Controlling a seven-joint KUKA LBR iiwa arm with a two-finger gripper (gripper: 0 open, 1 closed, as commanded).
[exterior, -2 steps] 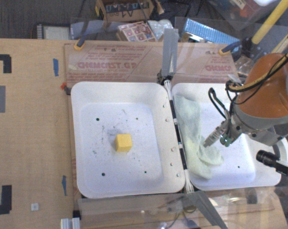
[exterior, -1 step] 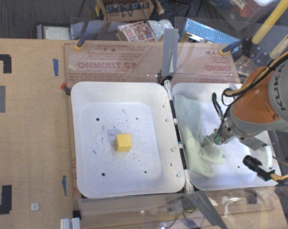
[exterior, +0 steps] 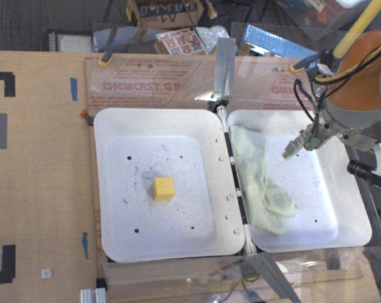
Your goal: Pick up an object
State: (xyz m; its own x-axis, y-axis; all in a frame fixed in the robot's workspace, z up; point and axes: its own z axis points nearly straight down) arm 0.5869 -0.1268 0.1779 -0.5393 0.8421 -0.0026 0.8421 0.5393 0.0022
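Two white bins (exterior: pixel 108 169), one yellow cube (exterior: pixel 164 189), one cloth (exterior: pixel 260 182) (pale green)

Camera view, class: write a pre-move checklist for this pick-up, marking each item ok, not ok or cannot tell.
1. Target in sight: yellow cube lies alone in the left bin - ok.
2. Second candidate: pale green cloth lies crumpled along the right bin's left side - ok.
3. Tool above a target: it hangs over the right bin, beside the cloth, far from the cube - not ok.
4. Tool open: cannot tell.
5. Anything held: nothing seen at the tool - ok.
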